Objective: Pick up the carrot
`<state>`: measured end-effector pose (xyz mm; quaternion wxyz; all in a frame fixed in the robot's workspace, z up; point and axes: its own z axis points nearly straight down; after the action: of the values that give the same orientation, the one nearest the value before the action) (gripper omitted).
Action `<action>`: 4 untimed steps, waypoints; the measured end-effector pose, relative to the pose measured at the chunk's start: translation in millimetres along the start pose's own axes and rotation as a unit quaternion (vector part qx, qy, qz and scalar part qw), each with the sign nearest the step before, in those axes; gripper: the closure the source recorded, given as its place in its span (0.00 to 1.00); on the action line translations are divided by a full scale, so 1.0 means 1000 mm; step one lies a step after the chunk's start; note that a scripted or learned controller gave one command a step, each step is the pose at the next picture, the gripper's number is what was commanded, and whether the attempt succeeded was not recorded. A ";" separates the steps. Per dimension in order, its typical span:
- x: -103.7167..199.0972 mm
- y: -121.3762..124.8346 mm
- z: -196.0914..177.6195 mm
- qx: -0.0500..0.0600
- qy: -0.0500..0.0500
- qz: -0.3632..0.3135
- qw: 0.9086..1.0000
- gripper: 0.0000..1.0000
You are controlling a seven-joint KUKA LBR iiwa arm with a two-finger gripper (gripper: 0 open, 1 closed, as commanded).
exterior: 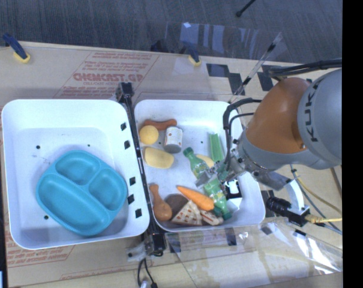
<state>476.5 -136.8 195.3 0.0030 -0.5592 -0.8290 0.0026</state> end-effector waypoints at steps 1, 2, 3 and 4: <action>0.001 0.001 0.000 0.000 0.001 -0.001 1.000 0.00; 0.005 0.007 0.100 -0.006 -0.005 -0.110 0.994 0.00; 0.006 0.009 0.088 -0.007 -0.004 -0.114 0.993 1.00; -0.068 -0.026 -0.047 -0.005 -0.005 -0.006 1.000 1.00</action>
<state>478.3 -209.7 242.6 -0.0039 -0.5542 -0.8324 0.0011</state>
